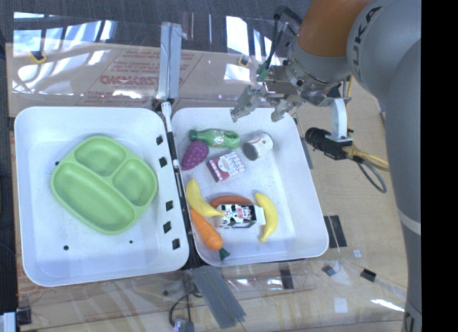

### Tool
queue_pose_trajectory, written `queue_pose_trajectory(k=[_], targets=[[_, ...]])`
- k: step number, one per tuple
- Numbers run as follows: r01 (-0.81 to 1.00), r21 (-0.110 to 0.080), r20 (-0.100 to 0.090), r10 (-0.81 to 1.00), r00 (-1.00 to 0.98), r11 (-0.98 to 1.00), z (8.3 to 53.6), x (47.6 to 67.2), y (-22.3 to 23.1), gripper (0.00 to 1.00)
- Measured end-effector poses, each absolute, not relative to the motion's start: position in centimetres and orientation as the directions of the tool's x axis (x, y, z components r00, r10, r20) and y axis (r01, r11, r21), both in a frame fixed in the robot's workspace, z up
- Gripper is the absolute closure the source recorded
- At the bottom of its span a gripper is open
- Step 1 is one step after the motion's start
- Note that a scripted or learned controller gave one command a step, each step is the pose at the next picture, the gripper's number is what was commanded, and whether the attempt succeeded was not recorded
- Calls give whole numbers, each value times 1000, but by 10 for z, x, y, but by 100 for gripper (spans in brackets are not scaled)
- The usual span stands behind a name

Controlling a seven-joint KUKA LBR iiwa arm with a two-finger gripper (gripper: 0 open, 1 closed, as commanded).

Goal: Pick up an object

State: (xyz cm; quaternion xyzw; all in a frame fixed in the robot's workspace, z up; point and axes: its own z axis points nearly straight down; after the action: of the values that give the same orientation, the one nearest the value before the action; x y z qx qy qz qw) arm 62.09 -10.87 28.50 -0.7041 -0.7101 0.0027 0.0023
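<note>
Glossy green plastic plate (104, 184); smooth white bins (28, 180).

I see the gripper (262, 109) hanging over the back edge of the right bin (304, 173), nothing between its fingers. Just below it: green bottle (215, 137) on its side, grey-white cup (258, 145) tipped over. Further below: purple grapes (195, 154), red-white carton (227, 165) lying flat. Well below: two bananas (197, 199) (267, 215), a hot dog (230, 200), a black-white carton (240, 215), an orange carrot (207, 232).
</note>
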Motion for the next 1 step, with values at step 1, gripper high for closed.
queue_pose_trajectory(k=[1], targets=[[1000, -8, 0, 1000, 0, 0, 154, 588, -109, 0]])
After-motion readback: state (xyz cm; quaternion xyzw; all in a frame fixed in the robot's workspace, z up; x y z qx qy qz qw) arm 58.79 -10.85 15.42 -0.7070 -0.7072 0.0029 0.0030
